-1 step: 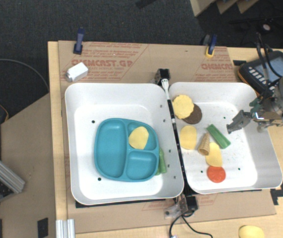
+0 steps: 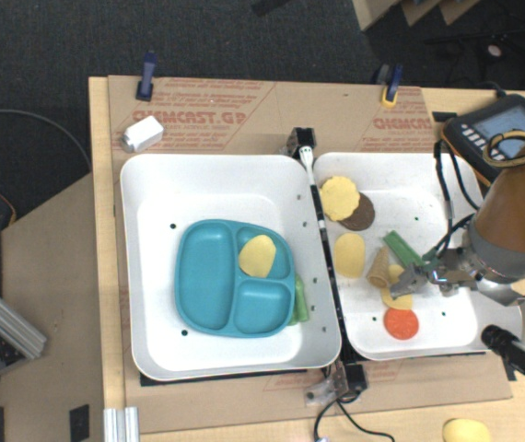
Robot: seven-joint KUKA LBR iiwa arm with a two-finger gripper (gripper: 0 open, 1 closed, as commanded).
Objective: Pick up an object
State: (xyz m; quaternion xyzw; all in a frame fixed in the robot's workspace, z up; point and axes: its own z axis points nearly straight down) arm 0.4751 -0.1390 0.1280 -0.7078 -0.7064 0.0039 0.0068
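Spanning a cardboard-topped bench (image 2: 244, 109) above dark carpet (image 2: 152, 17), claw (image 2: 416, 274) state unclear.

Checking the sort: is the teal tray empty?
No. One yellow piece lies in the tray's upper right compartment; the other compartments look bare.

Grey arm (image 2: 511, 247) at right of frame, broad orange band above wrist, silver metal wrist, black cables looping alongside, dark pincer (image 2: 419, 274)
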